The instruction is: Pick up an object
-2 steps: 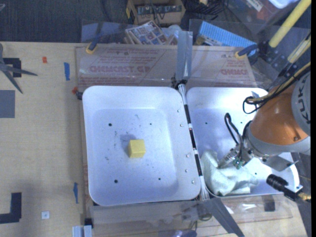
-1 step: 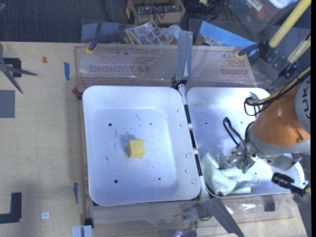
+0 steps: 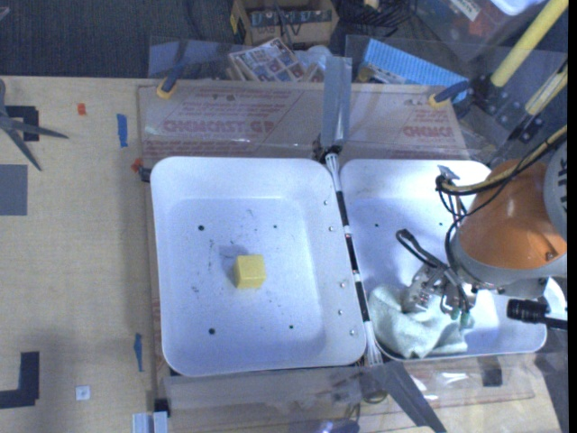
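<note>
One crumpled white cloth [image 3: 416, 329] is lying at the near edge of the right bin [image 3: 379, 201], with the gripper [image 3: 435, 296] pressing down on it. One yellow block [image 3: 251, 271] is sitting mid-floor in the left bin [image 3: 180, 188]. Two bins are sitting side by side.

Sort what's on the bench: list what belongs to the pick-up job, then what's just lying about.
Job:
pincer
white cloth
yellow block
right bin
left bin

Lying about:
scissors
blue tape
</note>
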Controlling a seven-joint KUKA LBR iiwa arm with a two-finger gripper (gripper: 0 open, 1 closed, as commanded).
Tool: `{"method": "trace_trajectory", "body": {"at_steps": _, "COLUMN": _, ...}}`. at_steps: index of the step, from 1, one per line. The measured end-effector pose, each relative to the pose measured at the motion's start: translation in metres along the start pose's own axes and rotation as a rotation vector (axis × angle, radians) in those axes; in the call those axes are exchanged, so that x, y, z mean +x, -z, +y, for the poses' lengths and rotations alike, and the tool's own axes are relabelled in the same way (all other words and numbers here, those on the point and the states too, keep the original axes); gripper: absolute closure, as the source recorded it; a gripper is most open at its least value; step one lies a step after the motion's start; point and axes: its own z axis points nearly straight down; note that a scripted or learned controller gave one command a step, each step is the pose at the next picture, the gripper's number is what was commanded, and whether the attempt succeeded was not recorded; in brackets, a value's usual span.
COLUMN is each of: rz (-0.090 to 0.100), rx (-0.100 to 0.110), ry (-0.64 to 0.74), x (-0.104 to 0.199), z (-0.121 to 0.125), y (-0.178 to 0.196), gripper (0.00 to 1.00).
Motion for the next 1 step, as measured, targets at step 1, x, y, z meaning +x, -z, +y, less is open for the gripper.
{"method": "trace_trajectory", "body": {"at_steps": 1, "rz": 0.005, "rx": 0.000, "ry": -0.362, "x": -0.0002, "z": -0.0037, "y": -0.0007, "gripper": 1.00}}
